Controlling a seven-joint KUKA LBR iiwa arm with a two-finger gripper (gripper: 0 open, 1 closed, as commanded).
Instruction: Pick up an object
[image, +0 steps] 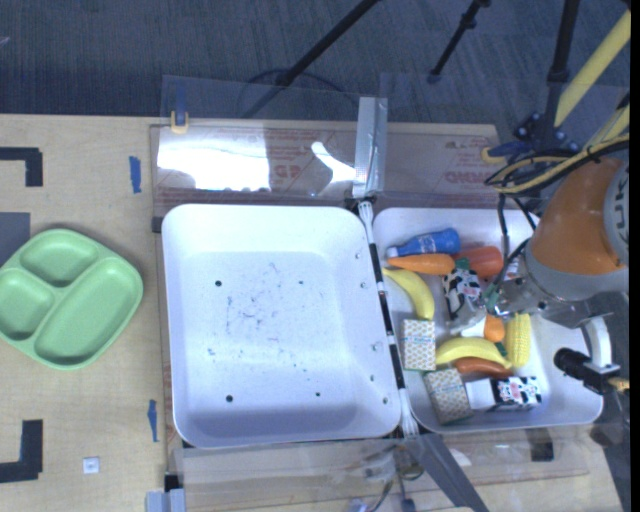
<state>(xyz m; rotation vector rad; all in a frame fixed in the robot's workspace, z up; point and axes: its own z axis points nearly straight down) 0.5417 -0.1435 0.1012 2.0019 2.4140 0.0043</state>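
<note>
The right white bin (575, 405) holds a pile of toy food: a blue bottle (430, 243), a carrot (422, 265), two bananas (415, 292) (470, 350), a corn cob (519, 340), a black-and-white cow-print item (461, 288), two tan speckled blocks (419, 345) (447, 393) and a small black-and-white carton (515, 392). My gripper (490, 303) reaches in from the right and hangs low over the middle of the pile, between the cow-print item and a small orange piece (494, 328). The wrist body hides its fingertips.
The left white bin (270, 320) lies beside the right one, with a metal divider (372, 150) and clear panels behind both. A green divided plate (65, 295) rests on the wooden bench at far left. Cables and stand legs crowd the upper right.
</note>
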